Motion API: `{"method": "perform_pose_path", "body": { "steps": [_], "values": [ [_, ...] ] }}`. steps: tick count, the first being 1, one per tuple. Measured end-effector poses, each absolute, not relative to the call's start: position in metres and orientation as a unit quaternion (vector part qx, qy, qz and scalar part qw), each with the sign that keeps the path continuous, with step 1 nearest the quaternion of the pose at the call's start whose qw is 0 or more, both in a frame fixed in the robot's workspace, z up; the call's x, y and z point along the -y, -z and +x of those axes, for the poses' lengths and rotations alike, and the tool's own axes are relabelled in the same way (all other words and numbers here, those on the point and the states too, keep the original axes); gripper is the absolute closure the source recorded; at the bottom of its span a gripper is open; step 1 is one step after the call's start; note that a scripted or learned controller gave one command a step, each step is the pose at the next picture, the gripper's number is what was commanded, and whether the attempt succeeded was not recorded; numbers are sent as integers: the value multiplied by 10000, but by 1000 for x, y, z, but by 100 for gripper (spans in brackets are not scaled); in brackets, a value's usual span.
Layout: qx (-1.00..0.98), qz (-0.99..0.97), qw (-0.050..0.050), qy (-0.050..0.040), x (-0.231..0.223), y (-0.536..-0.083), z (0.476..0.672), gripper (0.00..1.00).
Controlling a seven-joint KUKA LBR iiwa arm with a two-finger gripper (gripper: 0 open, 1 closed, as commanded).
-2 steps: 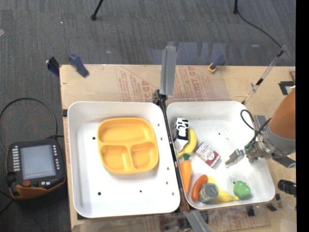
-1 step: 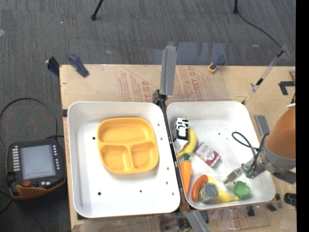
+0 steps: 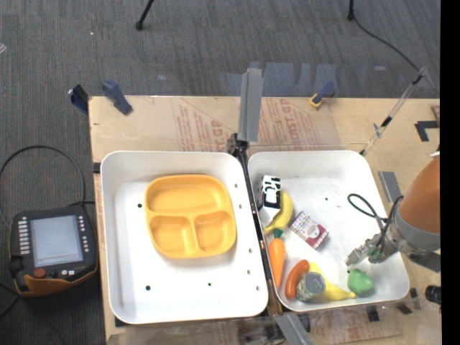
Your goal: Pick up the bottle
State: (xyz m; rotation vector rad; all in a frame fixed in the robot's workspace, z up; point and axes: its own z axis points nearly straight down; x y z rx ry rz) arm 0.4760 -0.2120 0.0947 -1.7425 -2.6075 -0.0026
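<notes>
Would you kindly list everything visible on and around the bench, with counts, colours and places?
Bin: 2, white, side by side on the bench.
Divided plate: 1, yellow, in the left bin.
Bottle: 1, black and white, upper left of the right bin.
Banana: 1, yellow, just below the bottle.
Carrot: 1, orange, left edge of the right bin.
Small carton: 1, pink and white, middle of the right bin.
Can: 1, grey top, bottom of the right bin.
Red item: 1, beside the can.
Green item: 1, lower right corner.
Black loop: 1, right side of the right bin.
Teach pendant: 1, grey and orange, on the floor at left.
Claw: 1, metallic, over the right bin near the green item.
</notes>
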Motion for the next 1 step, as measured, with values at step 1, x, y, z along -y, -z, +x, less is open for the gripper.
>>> {"method": "perform_pose_path", "body": {
  "steps": [1],
  "values": [
    [8313,-5558,27,8,212,-95,476,0]
  ]
}}
